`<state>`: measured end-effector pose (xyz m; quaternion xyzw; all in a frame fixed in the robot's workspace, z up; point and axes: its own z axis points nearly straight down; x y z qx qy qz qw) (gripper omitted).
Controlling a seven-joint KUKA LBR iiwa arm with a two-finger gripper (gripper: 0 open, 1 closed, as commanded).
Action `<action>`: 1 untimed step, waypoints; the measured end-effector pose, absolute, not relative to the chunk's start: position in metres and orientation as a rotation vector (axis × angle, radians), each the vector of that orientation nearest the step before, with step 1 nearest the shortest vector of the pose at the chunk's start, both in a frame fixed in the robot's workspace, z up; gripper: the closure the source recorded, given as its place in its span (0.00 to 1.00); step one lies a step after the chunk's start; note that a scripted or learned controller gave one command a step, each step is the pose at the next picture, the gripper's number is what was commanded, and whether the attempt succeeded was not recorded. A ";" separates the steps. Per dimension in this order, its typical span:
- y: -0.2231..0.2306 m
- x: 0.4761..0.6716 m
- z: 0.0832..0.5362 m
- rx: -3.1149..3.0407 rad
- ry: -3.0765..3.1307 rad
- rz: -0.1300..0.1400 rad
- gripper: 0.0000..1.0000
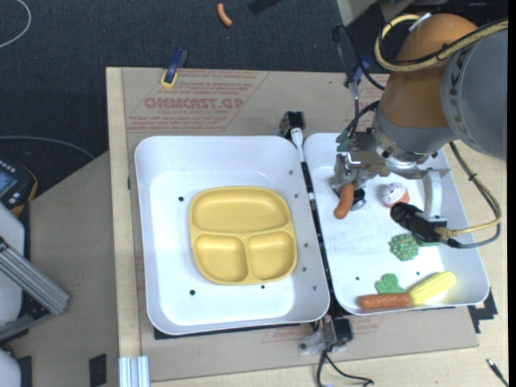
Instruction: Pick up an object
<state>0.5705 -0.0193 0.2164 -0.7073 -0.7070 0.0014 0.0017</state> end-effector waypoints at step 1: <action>-0.022 0.582 0.234 -2.222 -2.226 -0.004 1.00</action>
